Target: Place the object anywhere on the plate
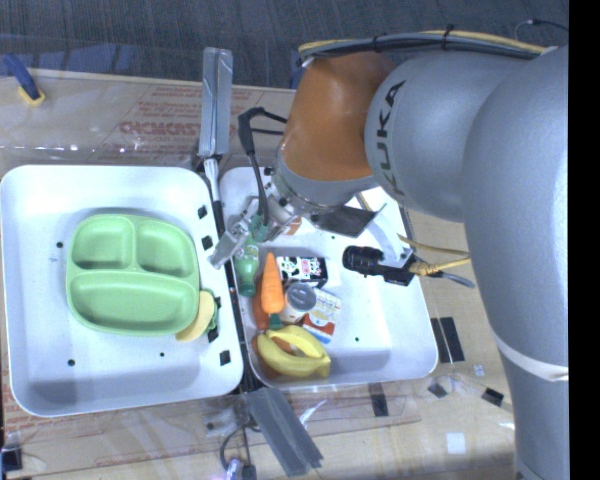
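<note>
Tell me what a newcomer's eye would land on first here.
First, the big grey arm with its orange band, reaching in from the right over the right bin. Next, the green divided plate in the left bin, a yellow item at its lower right edge. Then the clutter under the end effector: a carrot and a banana.

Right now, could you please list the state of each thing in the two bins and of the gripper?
green plate: flat in left bin, compartments bare
yellow piece: touching the plate's right rim
carrot: lying in right bin
banana: lying at right bin's near edge
gripper: low over right bin's left side, grip unclear
</note>
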You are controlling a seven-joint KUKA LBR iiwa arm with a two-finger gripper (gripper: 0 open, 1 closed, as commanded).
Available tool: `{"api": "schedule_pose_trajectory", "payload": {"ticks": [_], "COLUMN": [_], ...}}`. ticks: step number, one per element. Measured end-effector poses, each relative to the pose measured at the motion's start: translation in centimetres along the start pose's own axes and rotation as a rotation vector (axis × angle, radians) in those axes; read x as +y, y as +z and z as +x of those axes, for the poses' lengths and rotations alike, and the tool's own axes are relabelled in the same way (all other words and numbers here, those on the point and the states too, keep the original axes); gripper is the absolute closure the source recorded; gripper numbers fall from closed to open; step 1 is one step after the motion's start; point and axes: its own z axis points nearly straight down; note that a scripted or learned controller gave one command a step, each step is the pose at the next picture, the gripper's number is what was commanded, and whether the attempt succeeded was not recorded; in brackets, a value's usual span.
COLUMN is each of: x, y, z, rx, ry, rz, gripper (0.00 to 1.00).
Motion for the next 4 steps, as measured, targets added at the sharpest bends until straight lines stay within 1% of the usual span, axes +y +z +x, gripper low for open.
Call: {"api": "schedule_pose_trajectory", "payload": {"ticks": [1,2,3,4], "x": [0.0,3.0,6.4,1.0], "y": [-0.9,0.2,-0.6,1.3], "z": [0.0,8.2,17.0,15.8], "rx": [0.002,0.000,-0.003,-0.001], "ry": [-0.004,0.254,0.085,0.024], "rz": [0.003,0.001,0.000,0.002], "gripper": [1.00,1.00,1.00,1.00]}}
